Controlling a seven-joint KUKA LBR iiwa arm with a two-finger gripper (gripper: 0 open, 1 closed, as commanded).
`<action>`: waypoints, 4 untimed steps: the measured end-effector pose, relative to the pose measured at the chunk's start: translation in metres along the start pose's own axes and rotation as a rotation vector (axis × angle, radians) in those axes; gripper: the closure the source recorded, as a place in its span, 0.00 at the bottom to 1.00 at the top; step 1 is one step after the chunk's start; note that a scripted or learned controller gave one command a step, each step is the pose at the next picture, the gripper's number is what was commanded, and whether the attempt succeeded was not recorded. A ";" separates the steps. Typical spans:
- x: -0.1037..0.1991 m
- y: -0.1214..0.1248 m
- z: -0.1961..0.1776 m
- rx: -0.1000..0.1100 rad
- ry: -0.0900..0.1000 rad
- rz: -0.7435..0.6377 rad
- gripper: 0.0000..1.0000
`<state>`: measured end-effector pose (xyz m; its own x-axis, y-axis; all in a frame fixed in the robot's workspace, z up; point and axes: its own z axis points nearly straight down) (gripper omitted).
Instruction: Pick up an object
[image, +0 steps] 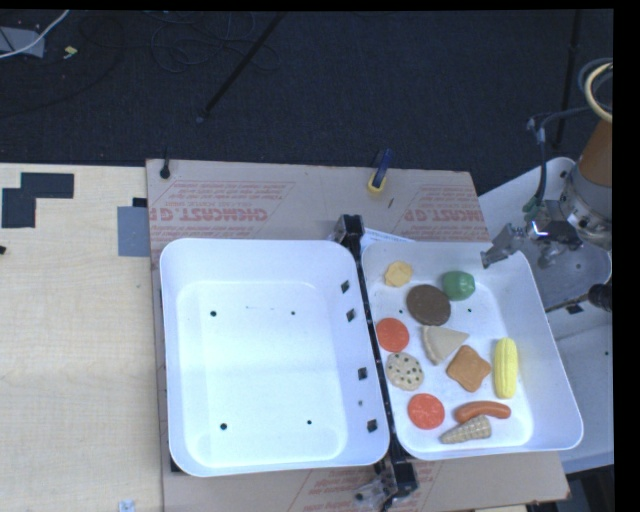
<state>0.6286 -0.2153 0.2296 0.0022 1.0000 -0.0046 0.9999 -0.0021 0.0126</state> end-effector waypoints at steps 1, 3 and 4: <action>0.006 0.012 0.148 0.014 0.008 -0.004 0.00; 0.046 0.015 0.144 0.013 0.006 -0.007 0.00; 0.043 0.014 0.128 0.019 0.007 -0.004 1.00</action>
<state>0.6445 -0.1733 0.1019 -0.0016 1.0000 0.0027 1.0000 0.0016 -0.0067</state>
